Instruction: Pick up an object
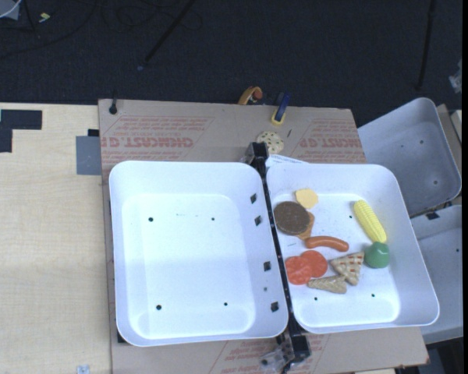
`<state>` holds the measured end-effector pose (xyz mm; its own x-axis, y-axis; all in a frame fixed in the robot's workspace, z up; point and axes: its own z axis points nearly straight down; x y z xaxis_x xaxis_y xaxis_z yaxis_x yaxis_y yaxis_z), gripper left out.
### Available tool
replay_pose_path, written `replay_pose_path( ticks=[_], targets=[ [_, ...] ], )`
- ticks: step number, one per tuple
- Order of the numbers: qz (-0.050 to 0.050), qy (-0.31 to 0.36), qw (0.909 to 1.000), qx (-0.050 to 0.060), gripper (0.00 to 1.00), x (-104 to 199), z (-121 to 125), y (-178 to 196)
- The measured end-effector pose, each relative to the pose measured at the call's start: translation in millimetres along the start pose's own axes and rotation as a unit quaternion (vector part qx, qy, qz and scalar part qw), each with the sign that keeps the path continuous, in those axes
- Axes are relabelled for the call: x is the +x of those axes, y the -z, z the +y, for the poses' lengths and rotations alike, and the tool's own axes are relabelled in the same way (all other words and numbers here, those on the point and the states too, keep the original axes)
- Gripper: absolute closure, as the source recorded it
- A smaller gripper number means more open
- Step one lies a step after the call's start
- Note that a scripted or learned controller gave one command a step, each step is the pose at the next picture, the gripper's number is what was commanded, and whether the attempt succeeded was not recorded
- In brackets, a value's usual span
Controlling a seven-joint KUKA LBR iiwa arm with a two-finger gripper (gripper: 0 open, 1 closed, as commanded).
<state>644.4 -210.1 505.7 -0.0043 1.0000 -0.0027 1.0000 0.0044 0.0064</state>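
The right bin [405, 302] holds toy food — corn [369, 220] at two o'clock, burger patty [292, 217] at ten; gripper state: cannot tell.

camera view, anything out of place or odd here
One thing: a round cookie lies outside both bins, on the cardboard sheet just behind the seam between them. The other toy foods, such as the corn cob, burger patty and sausage, all sit inside the right bin.
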Motion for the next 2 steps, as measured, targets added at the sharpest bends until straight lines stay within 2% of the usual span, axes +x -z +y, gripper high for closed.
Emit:
replay_pose_path(
  ticks=[1,2],
  targets=[
    [0.004,-0.004,0.9999,0.012,1.0,7,-39,-135],
    [0.0,0.0,1.0,0.002,1.0,-2,1,-90]
  ],
)
